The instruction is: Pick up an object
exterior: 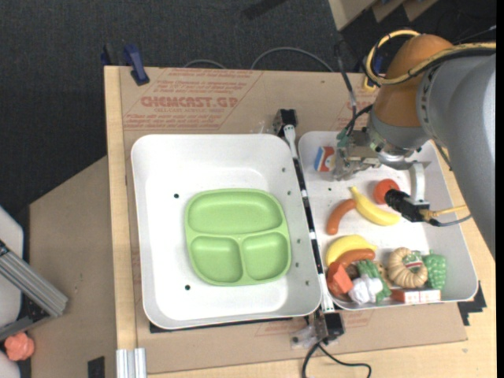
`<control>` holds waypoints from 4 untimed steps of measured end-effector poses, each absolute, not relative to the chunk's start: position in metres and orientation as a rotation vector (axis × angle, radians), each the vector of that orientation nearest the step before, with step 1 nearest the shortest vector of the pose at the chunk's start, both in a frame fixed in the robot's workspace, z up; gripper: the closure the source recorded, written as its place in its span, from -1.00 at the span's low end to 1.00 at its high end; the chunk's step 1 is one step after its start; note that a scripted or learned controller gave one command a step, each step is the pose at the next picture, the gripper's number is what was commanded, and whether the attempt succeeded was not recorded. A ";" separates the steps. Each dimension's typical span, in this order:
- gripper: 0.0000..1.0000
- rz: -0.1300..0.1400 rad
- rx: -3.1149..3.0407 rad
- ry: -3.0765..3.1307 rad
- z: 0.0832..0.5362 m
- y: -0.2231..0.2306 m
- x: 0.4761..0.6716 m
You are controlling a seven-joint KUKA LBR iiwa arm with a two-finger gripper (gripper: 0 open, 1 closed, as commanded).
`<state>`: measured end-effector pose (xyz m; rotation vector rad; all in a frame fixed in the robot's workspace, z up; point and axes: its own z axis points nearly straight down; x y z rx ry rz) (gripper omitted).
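The right bin [465,250] holds a crowd of toy food. A banana [373,207] lies near its middle, curved, with a red piece [386,189] touching its upper side, perhaps a tomato, though part of it is hidden. Just left of the banana lies an orange-red sausage [340,214], slanted. Toward the near end sits a second yellow piece [350,248], and below it a heap: something red [340,277], a white lump [363,291], green leaves [368,272], a brown ring like a bagel [406,267], more green [435,268] at its right, and a small red-and-white box [416,295] against the near wall.

At the far left corner of this bin stands a small carton [323,159], blue, red and white. The gripper [347,162] hangs right beside it, low in that corner, its metal fingers pointing down. They lie close over the carton's right edge, but the view is too coarse to say whether they are apart, together, or touching the carton, so I cannot tell, and nothing is plainly between them. A black part [400,203] juts from the wrist over the banana's right end.

The arm [449,101] comes in from the right, its orange band [409,73] above the wrist.

The left bin [157,164] holds a green divided plate [238,236] lying flat in the middle. Both bins rest on a board [197,97] with red printing.
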<state>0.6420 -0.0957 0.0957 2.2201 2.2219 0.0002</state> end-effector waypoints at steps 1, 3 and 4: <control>-1.00 -0.002 2.220 2.223 0.095 -0.096 0.642; 1.00 0.003 2.220 2.218 0.104 -0.109 0.586; 1.00 0.013 2.208 2.225 0.191 -0.044 0.607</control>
